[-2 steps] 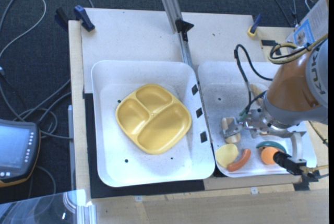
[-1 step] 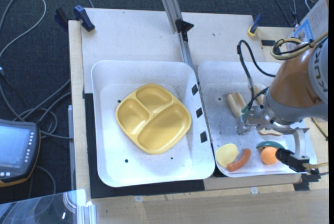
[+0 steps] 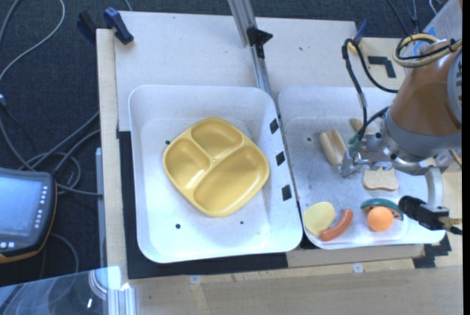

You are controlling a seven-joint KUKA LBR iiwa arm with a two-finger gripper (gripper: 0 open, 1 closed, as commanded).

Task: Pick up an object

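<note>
Bench, two white bins | yellow plate (image 3: 216, 167) alone in left bin (image 3: 147, 115) | my gripper (image 3: 358, 159) low in right bin (image 3: 308, 108) between bun (image 3: 332, 146) and toast (image 3: 380, 180) to grab | grip state: can't tell

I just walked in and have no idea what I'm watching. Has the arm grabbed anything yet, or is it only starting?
Nothing looks picked up yet. The tool sits low in the right bin, between the bread roll and the toast slice, with nothing visibly in it. The orange ball, sausage and yellow disc lie along the bin's near edge. The yellow plate sits in the left bin. The grab and lift remain.
</note>
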